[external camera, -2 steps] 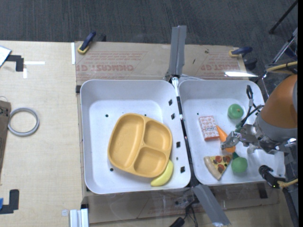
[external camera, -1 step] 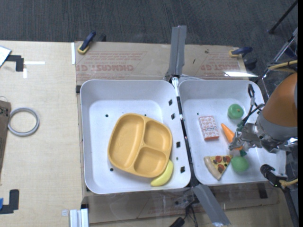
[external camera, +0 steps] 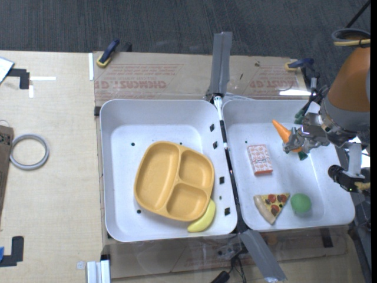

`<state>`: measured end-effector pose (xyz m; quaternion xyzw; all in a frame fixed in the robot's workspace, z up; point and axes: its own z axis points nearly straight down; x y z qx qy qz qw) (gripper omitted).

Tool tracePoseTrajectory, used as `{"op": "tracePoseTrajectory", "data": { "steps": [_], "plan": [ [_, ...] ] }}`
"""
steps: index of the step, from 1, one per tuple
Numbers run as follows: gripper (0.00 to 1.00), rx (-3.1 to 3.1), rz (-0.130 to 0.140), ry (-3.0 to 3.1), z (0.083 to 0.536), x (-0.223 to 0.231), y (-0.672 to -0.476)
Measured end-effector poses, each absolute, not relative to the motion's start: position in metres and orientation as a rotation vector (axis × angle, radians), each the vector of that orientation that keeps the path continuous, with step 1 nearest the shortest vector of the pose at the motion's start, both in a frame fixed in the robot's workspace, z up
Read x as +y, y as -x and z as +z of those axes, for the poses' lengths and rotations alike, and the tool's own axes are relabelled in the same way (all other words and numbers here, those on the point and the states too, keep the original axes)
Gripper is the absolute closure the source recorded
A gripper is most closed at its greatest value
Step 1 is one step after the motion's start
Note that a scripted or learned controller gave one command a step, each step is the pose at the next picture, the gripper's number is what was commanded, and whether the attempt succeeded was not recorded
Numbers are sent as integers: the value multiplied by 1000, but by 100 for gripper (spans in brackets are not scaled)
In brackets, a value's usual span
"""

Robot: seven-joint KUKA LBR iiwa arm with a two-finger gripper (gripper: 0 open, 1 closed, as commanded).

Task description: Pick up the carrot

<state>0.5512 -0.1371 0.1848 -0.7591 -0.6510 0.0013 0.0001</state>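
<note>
A roll of tape (external camera: 27,151) lies on the bench at far left. The left bin (external camera: 112,175) holds a yellow divided plate (external camera: 174,181) with a banana (external camera: 203,219) touching its lower right edge. In the right bin (external camera: 235,175) sit a pink wafer (external camera: 260,159), a pizza slice (external camera: 271,206) and a green ball (external camera: 301,204) near the front wall. The carrot (external camera: 281,130) lies toward the back of that bin, tilted, its leafy end just under the gripper (external camera: 296,142). The gripper sits at the carrot's lower end; whether it is spread or closed, and whether it has any hold on the carrot, cannot be told from this angle. The likely trouble is a grip on the thin leafy tip alone, from which the carrot could swing or slip out on lifting. A closing off to one side could also just push it toward the back wall.
</note>
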Motion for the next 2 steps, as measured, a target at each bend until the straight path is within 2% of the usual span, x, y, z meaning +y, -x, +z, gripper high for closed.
{"op": "tracePoseTrajectory", "data": {
  "steps": [1,2],
  "plan": [
    [100,-2063,4,2367,91,-149,-530],
    [100,-1751,5,2607,200,-165,-507]
  ]
}}
